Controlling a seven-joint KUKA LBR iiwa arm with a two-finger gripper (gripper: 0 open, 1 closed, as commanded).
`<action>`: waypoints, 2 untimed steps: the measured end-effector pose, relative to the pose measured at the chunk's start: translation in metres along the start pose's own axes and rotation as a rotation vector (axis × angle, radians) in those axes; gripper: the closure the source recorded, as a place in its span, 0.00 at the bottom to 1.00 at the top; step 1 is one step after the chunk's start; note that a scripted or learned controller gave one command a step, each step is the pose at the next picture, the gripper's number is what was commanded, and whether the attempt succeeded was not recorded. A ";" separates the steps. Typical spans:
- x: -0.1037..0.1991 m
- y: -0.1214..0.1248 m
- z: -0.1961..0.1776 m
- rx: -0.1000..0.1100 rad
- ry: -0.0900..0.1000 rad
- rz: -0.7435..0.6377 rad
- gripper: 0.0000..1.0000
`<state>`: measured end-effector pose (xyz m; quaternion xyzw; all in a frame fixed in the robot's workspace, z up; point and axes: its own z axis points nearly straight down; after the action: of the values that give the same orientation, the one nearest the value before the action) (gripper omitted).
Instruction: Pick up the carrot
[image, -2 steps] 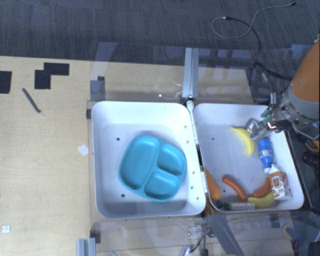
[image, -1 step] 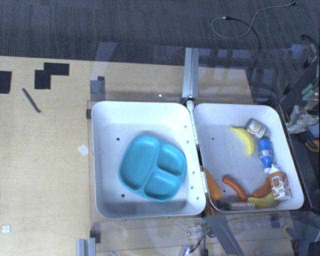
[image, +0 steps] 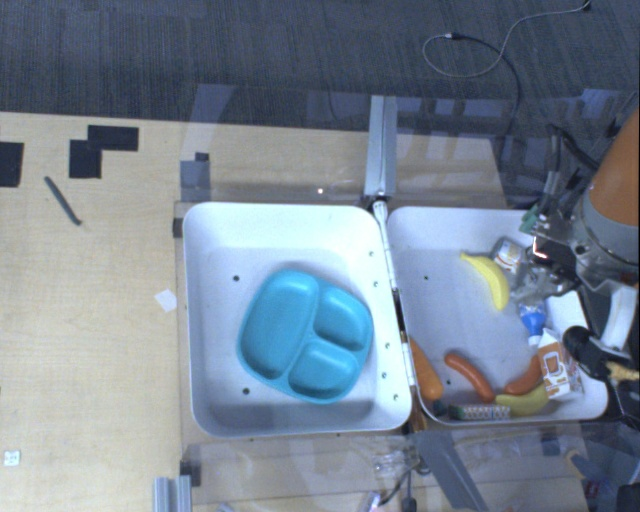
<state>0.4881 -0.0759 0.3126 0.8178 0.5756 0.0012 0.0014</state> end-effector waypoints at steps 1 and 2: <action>0.019 -0.007 -0.021 0.000 0.000 0.576 1.00; 0.028 -0.011 0.102 0.003 -0.001 0.377 1.00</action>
<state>0.4872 -0.0458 0.2103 0.9112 0.4120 0.0003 0.0000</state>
